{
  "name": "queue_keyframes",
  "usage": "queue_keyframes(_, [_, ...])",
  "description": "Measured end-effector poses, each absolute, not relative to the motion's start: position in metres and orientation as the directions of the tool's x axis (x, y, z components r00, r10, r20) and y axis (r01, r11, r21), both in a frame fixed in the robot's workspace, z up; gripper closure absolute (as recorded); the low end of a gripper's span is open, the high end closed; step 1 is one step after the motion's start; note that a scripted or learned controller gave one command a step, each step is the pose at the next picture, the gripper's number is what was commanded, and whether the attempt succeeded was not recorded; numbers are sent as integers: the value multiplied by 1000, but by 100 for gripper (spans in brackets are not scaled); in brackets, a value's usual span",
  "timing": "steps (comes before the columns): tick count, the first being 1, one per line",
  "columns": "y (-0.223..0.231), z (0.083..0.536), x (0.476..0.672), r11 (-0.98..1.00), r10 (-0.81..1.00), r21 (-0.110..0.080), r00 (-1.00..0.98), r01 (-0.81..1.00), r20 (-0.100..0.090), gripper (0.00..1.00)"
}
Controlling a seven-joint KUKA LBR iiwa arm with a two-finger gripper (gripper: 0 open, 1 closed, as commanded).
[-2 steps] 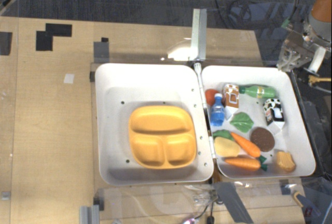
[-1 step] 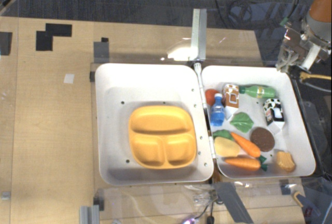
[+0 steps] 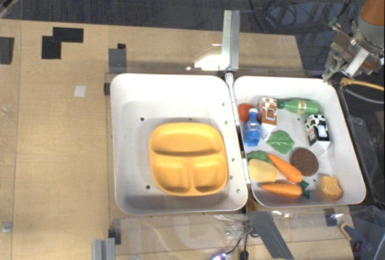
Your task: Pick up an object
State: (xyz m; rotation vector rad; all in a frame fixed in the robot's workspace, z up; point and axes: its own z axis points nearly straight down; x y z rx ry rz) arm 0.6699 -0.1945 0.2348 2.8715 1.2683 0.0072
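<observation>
Green bottle [image 3: 299, 106] lies in the right bin [image 3: 352, 156], below-left of the jaws [image 3: 338, 68], which hover off the bin's far corner, state can't tell, holding nothing visible; approach step, next: swing in, descend.

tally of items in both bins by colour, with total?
Yellow: 2, the divided tray in the left bin and a yellow piece
Orange: 2 carrots
Green: 2, bottle, leaf
Red: 1
Blue: 1 bottle
Brown: 2, disc, tan chunk
Black-and-white: 1
Mixed: 1 small carton
Total: 12
</observation>
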Motion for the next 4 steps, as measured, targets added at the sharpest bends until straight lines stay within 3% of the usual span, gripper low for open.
queue_keyframes(1, [-199, 236, 663, -663, 749, 3, 663, 749, 1, 100])
queue_keyframes(3, [-197, 238, 645, -829, 559, 1, 829, 559, 2, 100])
queue_keyframes(4, [-203, 233, 649, -875, 484, 1, 875, 484, 4, 100])
